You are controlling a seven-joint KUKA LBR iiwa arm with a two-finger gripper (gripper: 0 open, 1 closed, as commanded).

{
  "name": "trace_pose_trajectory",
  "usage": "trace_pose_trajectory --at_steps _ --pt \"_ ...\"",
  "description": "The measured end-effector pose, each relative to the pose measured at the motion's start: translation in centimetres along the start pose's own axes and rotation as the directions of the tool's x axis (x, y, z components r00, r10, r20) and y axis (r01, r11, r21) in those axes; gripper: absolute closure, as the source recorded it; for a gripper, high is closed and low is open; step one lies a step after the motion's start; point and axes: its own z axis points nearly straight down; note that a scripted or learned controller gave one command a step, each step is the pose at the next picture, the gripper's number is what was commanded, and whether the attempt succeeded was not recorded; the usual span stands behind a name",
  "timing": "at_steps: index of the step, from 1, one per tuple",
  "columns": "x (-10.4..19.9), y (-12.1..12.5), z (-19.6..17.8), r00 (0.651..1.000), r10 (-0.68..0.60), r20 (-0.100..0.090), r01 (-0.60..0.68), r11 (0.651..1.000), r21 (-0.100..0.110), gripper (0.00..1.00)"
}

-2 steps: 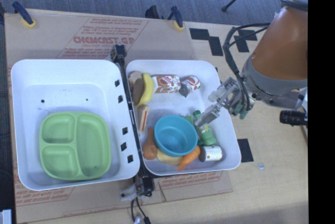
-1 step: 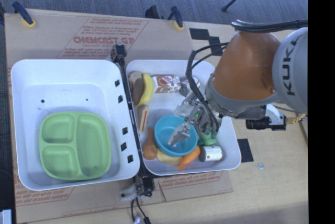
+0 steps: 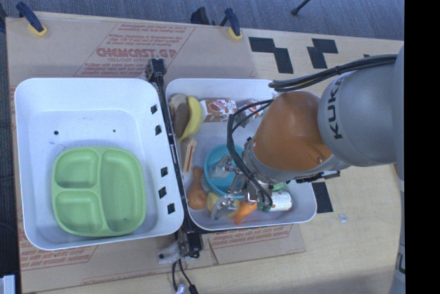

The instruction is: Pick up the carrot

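Carrot (image 3: 243,212) just below gripper (image 3: 237,195), near right bin's (image 3: 306,210) front wall

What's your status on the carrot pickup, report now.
Pincer low in right bin, right at the carrot. Grip not confirmed. Blue bowl, banana, other food crowding close.

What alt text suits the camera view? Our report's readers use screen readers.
The gripper reaches down into the cluttered right bin, right beside the carrot near its front wall. The left bin holds a green divided plate.
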Motion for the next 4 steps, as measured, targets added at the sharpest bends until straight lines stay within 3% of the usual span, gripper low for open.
trace_pose_trajectory --at_steps 1,2,3,4 --pt "-0.5 0.0 -1.4 1.0 -0.008 0.011 0.008 1.0 0.002 1.0" --pt "-1.5 -9.5 -5.3 0.994 -0.111 -0.001 0.111 0.994 0.005 1.0" --pt "-1.5 -9.1 -5.2 0.993 -0.116 -0.003 0.116 0.993 0.001 0.0" --pt "-0.6 -3.1 0.0 0.924 -0.383 -0.002 0.383 0.924 -0.002 0.0"
